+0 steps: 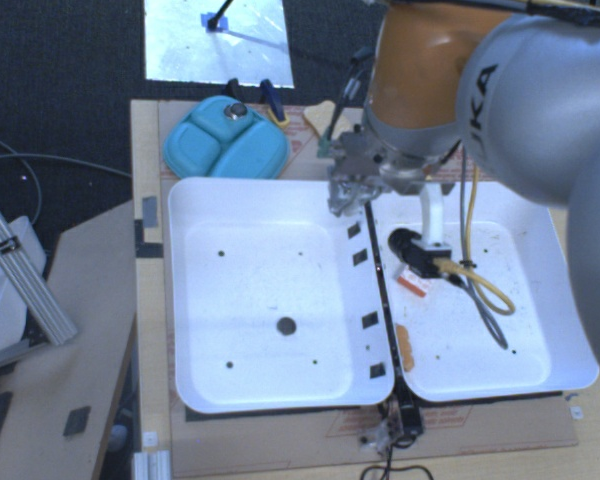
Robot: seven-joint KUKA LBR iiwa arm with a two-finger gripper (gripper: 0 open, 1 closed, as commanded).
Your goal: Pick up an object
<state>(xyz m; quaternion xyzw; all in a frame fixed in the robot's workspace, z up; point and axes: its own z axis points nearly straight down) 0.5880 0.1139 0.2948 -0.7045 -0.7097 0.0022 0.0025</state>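
1. Tool point(347, 200) hangs over the far end of the divide between the left bin point(210, 268) and the right bin point(525, 353); whether clenched or released, cannot tell.
2. Small dark round disc point(286, 325) lies flat in the left bin.
3. Slim tan stick point(404, 347) and short red-orange sliver point(412, 288) lie in the right bin, near the divide.

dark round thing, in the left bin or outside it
In. The dark round thing lies on the floor of the left bin, clear of its walls.
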